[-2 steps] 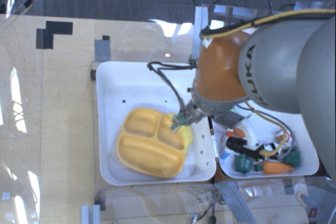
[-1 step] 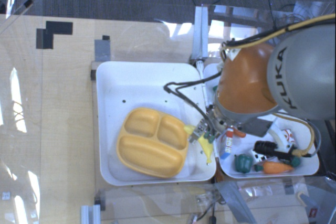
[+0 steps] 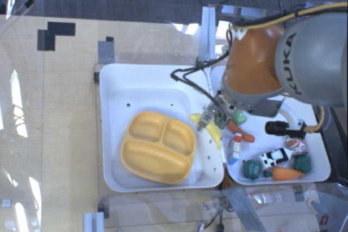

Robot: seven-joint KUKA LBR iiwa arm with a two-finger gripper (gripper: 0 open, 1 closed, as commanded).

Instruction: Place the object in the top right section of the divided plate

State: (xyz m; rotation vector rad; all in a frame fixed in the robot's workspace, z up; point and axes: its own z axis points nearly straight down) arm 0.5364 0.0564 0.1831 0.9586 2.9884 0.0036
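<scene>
in the camera view, we are seeing the gripper [image 3: 209, 118] hovering over the left bin [image 3: 111, 117] at its right edge, at three o'clock from the yellow divided plate [image 3: 157, 146]. a yellow banana [image 3: 213, 131] is lying just beneath the gripper; we cannot tell whether the jaws are gripping it or how wide they are standing. its long axis is running from ten towards four o'clock. we are judging this as the carry step: next, moving towards nine o'clock over the plate's top right section [image 3: 178, 136].

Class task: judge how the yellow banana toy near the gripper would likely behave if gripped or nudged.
The banana looks like moulded plastic, so probably stiff and light. Its curved, glossy form may slip between fingers or swivel when nudged. Lying against the white bin rim, it might slide down.
</scene>
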